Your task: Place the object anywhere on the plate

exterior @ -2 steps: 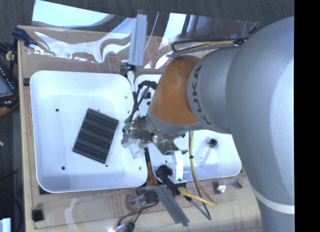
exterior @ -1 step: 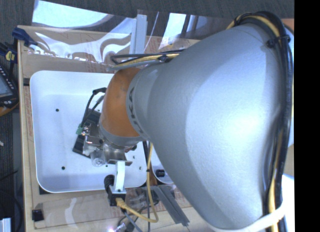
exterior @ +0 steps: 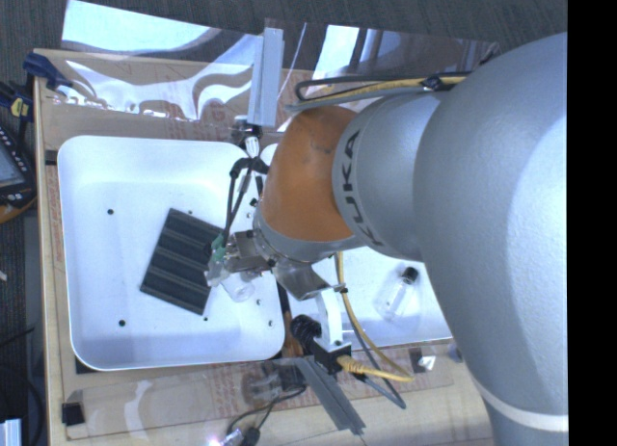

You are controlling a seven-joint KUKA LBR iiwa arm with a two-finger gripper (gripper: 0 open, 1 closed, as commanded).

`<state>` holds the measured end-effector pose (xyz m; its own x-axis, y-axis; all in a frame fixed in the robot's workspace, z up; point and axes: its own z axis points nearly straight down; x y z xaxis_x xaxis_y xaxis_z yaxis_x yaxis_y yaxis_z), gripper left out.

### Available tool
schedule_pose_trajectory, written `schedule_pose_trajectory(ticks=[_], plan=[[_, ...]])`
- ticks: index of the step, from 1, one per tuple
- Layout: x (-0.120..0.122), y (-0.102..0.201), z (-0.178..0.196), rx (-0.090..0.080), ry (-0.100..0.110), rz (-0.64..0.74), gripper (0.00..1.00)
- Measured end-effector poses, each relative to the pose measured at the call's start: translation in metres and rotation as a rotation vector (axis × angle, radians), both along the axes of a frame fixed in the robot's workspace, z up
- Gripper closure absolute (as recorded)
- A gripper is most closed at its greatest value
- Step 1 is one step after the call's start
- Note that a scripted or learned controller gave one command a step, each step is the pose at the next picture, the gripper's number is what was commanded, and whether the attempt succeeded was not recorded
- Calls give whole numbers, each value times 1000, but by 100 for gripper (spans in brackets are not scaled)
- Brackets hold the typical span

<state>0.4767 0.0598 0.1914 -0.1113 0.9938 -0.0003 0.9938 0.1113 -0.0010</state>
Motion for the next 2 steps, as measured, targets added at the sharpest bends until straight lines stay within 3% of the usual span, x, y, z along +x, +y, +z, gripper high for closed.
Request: schedule_pose_trajectory(ticks=[1,2], plan=[[-2,70,16,-1,5,-199,100],[55,26,-1,0,4,-59,100]])
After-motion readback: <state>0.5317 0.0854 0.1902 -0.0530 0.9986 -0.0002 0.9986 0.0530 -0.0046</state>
